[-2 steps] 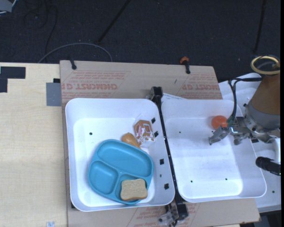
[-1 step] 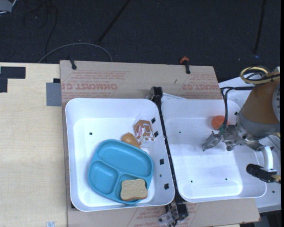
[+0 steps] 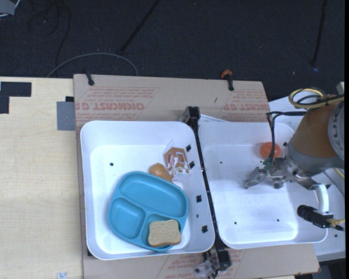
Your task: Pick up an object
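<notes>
My gripper [image 3: 263,183] is low in the right bin [image 3: 256,237], near its right side, and stands open with nothing between its fingers. A small orange ball [image 3: 270,150] lies just behind it near the bin's far right wall, partly hidden by the wrist. In the left bin [image 3: 96,156] a blue divided plate [image 3: 145,205] carries a slice of bread [image 3: 164,233]. A tan rounded object [image 3: 159,171] and a small wrapped packet [image 3: 177,160] lie just behind the plate.
A black divider [image 3: 202,185] runs between the two bins. The arm's grey and orange body [image 3: 317,138] comes in over the right bin's right edge, with cables beside it. Cardboard [image 3: 163,100] lies under both bins.
</notes>
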`<state>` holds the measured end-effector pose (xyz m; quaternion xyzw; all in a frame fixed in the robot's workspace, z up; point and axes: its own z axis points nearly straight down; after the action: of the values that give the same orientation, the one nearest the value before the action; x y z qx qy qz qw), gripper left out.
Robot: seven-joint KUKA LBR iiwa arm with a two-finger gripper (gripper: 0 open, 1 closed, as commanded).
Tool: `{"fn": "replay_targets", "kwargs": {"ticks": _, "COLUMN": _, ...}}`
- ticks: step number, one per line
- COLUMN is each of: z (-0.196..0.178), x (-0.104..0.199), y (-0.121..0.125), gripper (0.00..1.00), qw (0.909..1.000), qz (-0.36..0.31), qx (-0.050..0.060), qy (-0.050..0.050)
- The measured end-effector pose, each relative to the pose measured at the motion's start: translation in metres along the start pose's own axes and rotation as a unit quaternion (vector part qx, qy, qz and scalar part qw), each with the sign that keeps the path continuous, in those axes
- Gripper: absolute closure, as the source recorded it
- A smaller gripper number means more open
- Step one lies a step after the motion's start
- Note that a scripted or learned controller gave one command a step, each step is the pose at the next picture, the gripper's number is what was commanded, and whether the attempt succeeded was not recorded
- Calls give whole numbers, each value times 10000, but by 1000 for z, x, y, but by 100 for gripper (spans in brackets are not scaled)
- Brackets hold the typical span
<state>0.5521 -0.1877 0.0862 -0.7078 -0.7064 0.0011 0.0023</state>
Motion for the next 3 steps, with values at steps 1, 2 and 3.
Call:
{"fn": "replay_targets", "kwargs": {"ticks": 1, "z": -12, "x": -1, "y": 0, "gripper": 100, "qw": 10000, "qz": 16, "qx": -7, "qy": -1}}
{"fn": "replay_targets", "kwargs": {"ticks": 2, "z": -56, "x": 6, "y": 1, "gripper": 100, "qw": 10000, "qz": -19, "qx": -30, "qy": -8}}
{"fn": "replay_targets", "kwargs": {"ticks": 3, "z": -109, "x": 5, "y": 1, "gripper": 100, "qw": 10000, "qz": -19, "qx": -32, "qy": -11}}
